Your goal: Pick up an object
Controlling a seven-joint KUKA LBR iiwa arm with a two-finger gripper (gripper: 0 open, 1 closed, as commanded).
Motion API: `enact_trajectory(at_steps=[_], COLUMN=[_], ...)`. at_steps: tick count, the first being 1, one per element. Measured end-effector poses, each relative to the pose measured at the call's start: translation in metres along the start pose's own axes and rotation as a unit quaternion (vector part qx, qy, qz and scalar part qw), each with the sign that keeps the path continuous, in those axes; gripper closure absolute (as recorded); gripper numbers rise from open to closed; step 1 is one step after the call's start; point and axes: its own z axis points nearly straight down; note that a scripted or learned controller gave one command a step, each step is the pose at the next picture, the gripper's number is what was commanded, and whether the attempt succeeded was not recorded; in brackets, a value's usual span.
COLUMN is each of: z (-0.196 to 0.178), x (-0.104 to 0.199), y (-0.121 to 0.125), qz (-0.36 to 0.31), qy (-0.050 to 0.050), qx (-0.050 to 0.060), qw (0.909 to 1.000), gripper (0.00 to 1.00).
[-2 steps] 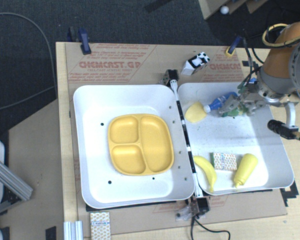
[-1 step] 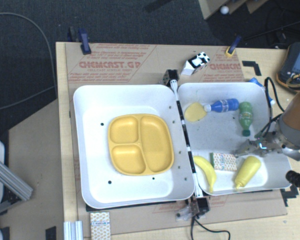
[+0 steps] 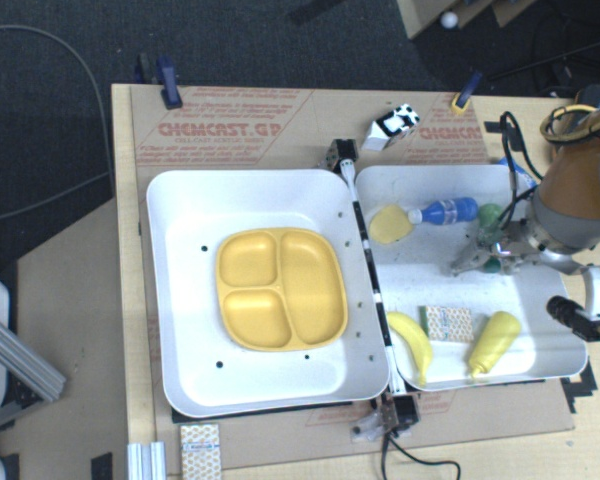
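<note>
Red print reading "CHEMCAST GP" runs across the brown board (image 3: 230, 128) covering the worktop, repeated beyond the right bin; smaller lines are illegible.

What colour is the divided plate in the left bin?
Yellow; the divided plate shows in the camera view.

Open floor between bottle (image 3: 446, 211) and banana (image 3: 412, 341)

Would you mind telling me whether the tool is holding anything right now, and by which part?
It cannot be told: the tool is low in the right bin, near a green object.
</note>
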Motion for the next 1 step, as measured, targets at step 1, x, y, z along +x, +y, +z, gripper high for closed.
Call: enact_trajectory(at_steps=[1], z=[0.0], x=[-0.0059], y=[0.0784], qz=[0.0], qy=[0.0], qx=[0.001], qw=[1.0], gripper=[0.0])
